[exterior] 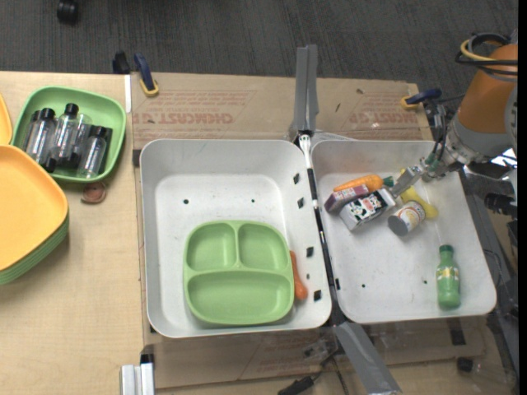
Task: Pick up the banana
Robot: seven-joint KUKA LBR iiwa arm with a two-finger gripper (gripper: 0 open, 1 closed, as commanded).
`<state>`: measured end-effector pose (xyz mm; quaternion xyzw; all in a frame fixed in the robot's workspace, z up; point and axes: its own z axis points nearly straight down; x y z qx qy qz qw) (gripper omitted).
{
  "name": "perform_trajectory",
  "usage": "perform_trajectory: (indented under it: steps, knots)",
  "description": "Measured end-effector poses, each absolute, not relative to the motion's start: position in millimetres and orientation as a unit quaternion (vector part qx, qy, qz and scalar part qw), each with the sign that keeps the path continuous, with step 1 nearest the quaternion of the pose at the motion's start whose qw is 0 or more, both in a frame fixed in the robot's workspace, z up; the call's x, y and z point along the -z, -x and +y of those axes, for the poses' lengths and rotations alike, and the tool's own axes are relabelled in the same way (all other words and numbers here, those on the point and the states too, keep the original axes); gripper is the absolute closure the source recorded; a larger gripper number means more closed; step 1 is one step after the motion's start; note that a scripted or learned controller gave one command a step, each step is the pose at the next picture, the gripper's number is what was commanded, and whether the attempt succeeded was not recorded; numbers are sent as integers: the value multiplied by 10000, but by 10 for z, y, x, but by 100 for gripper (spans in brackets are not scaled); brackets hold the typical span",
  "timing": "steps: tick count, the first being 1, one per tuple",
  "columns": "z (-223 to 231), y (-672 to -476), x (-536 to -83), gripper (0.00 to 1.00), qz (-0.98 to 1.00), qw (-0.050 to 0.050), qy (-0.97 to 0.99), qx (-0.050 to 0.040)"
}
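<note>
Over on the far left of the desk [82, 303] sits a stack of orange plates [25, 212], and behind it a small green tray [111, 130] of dark bottles [66, 138]. The left bin [165, 171] holds a green divided plate [239, 271] with a carrot [297, 275] just beside its right edge. In the right bin [461, 295] there is a huddle: an orange-and-purple packet [356, 188], a black-and-white carton [367, 207], a tin can [407, 218], and the banana [418, 201] partly hidden behind the can. A green bottle [447, 277] lies apart, nearer the front. The tool [406, 180] is down at the banana's upper end; how wide it stands I cannot tell.
</note>
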<state>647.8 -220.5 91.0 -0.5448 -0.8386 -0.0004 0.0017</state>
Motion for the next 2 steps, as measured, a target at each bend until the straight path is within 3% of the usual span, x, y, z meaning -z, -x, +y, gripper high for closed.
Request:
perform_trajectory:
  steps: [1,2]
  knots:
    - [-2211,-6490,-1015,100,-8377,-9,5461,11]
    - [-2018,-6210,-1857,100,-7340,-5,6792,-2]
